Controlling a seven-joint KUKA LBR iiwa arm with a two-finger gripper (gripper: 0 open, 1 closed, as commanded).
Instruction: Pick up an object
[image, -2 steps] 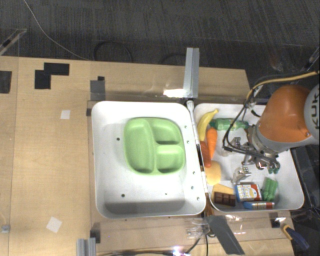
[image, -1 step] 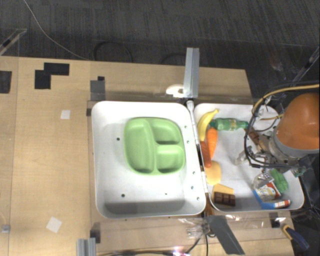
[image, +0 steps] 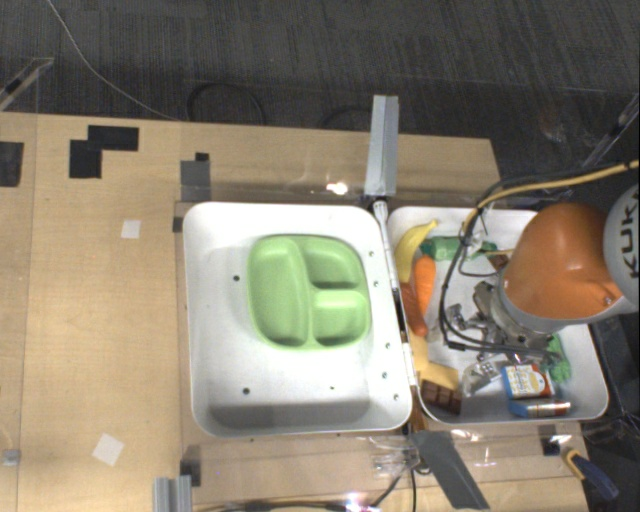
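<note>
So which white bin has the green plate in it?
The left white bin, away from the arm, holds the green divided plastic plate. The right white bin holds a yellow banana and orange carrot instead.

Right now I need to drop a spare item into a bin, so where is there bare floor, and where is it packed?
The left bin has bare white floor all round the green divided tray, widest along its front and left walls. The right bin is crowded: banana, carrot, packets along the front wall, and the arm over its middle.

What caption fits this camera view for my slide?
Robot arm over the right bin of toy food, banana and carrot; green divided plate in the left bin.
</note>
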